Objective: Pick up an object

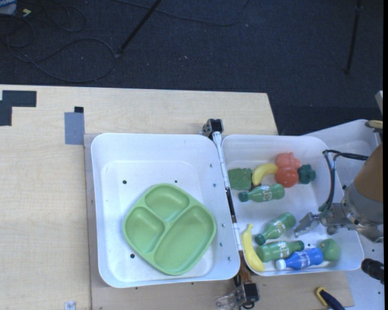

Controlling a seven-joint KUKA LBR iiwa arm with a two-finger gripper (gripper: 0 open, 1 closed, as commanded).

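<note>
Looking down at a slant, the camera view shows a pale wooden bench [39, 205] bearing two shallow white plastic bins with rounded corners. The left white bin [116, 154] holds a smooth green plastic plate [170, 228] with three moulded compartments. The right white bin [336, 263], touching the left one along a hinged seam, holds a scatter of glossy toys. Taking the long yellow plastic banana [251, 250] at that bin's left wall as landmark: just right of it lie two green plastic bottles [276, 227] with pale labels, and a blue plastic bottle [302, 260] with a white cap lies further right, below them. Above the banana rest a third green bottle [262, 194], a dark green leafy lump [240, 177], a small curved yellow banana [264, 172] and a round orange-red fruit [287, 168]. The metal two-finger gripper [308, 223] hangs well right of the long banana, beside the upper green bottle, its fingers slightly parted with nothing visibly between them.
</note>
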